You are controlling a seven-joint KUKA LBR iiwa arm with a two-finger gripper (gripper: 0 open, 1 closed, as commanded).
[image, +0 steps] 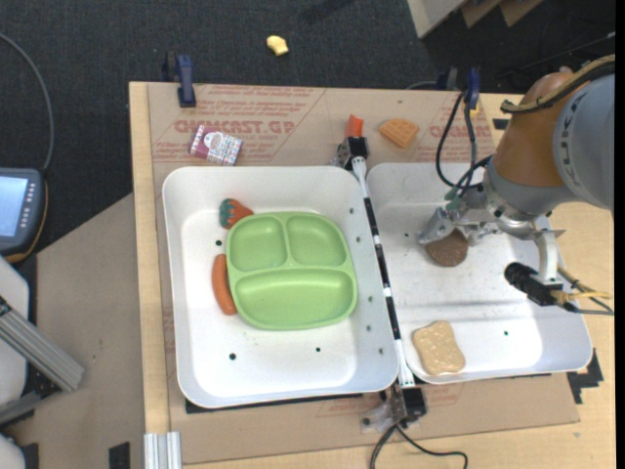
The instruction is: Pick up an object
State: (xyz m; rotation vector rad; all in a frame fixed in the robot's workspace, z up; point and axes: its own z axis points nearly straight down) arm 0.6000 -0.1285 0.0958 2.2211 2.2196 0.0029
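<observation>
A brown round patty (449,252) lies in the right bin (518,355), near its upper middle. My gripper (457,227) hangs directly over the patty's upper edge, low in the bin and touching or nearly touching it. The grey arm with its orange band (532,154) comes in from the upper right and hides the far side of the gripper. A tan slice of bread (437,348) rests flat in the right bin's lower left corner, apart from the gripper.
The left bin (195,360) holds a green divided plate (289,268), an orange sausage (224,284) and a red and green piece (234,212) beside it. On the bench behind the bins lie a cracker (398,132) and a pink packet (216,145).
</observation>
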